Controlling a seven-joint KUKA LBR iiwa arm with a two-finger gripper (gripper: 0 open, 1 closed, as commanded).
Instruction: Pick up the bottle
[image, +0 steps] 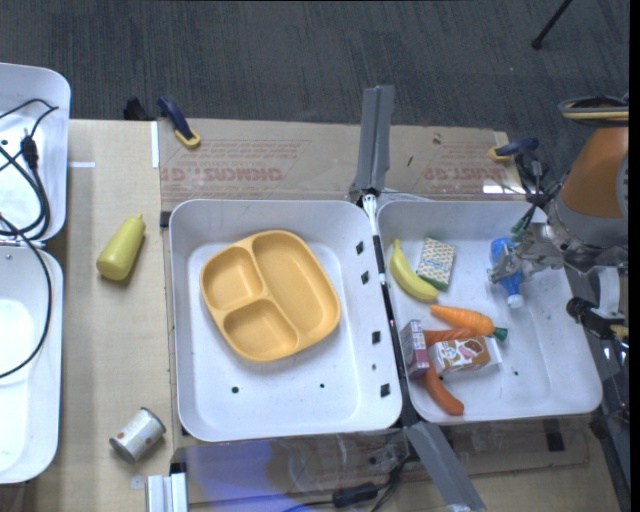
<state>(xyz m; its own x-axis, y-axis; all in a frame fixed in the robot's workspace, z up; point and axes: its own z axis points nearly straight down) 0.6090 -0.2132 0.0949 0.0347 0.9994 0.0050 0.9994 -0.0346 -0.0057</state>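
Gripper (512, 262) sits over the blue bottle (503, 266) in the right bin (560, 380); can't tell if it's pinching.

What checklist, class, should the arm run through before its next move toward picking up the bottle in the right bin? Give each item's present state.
1. Bottle located, blue, in the right bin: ok.
2. Gripper positioned at the bottle: ok.
3. Bottle seen between the fingers: cannot tell.
4. Bottle apart from the banana and carrot: ok.
5. Bottle lifted off the bin floor: cannot tell.
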